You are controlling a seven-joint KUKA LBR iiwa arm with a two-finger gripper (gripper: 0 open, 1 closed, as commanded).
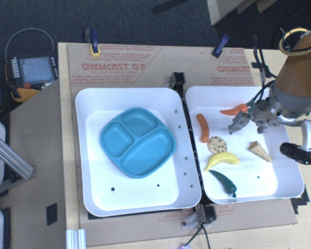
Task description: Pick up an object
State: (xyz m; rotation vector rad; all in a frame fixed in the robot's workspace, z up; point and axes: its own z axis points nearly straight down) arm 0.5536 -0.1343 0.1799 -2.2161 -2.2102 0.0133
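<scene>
Desk (pixel 124 61) carries two white bins. Left bin (pixel 88 139), well left of the pincer, holds a blue divided plate (pixel 138 141).

Right bin (pixel 285 185) is where the arm (pixel 298 77) is working. Pincer (pixel 239 124) sits low over the bin's upper middle, fingers spread apart and nothing between them.

Candidates, largest first:
- yellow banana (pixel 222 160), below and slightly left of the pincer
- dark green pepper (pixel 224 182), further below
- orange sausage (pixel 202 127), left of the pincer, near the bin's inner wall
- orange carrot (pixel 233 110), just above the pincer, nearly touching
- tan wedge (pixel 260 151), below right
- round cookie (pixel 216 145), below left

Progress: no grasp yet, all items lie on the bin floor. Closing on one and lifting are left. Carrot looks like the nearest target.
</scene>
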